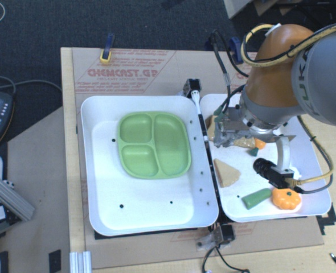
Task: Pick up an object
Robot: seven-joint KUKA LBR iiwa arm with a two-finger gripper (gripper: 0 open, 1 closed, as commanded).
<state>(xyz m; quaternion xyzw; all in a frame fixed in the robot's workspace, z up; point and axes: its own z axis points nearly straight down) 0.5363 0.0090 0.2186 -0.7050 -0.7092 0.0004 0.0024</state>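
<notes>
My gripper (225,135) hangs low over the far left part of the right bin (313,152), under the grey and orange wrist. A tan wedge-shaped piece (227,173) lies just in front of it, apart from it. A small orange and yellowish piece (255,147) peeks out from under the wrist on the gripper's right. Nearer the front of that bin lie a green block (255,198) and an orange pumpkin (286,199), side by side. A tan bit (210,124) shows at the bin's left wall beside the gripper.
The left bin (99,198) holds a green divided plate (154,144) in its far half. A raised divider (205,147) separates the two bins. Cardboard (128,67) lies under both bins, with a yellow clamp (106,54) at its far edge.
</notes>
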